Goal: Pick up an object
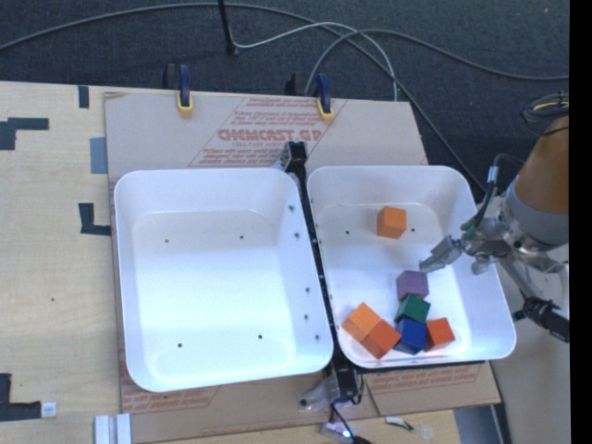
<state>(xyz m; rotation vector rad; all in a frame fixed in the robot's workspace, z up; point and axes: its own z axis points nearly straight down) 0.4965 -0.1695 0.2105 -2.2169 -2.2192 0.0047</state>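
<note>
Orange blocks (391,221) x4, purple block (413,284), green block (415,308), blue block (411,334) x1 ea.

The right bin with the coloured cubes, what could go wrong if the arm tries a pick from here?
1. The purple cube, green cube, blue cube and orange cubes sit packed in the near corner of the right white bin; a grasp may catch two or push them apart.
2. They lie close to the bin wall, which could block the two-finger gripper.
3. Only the lone orange cube stands apart.
</note>
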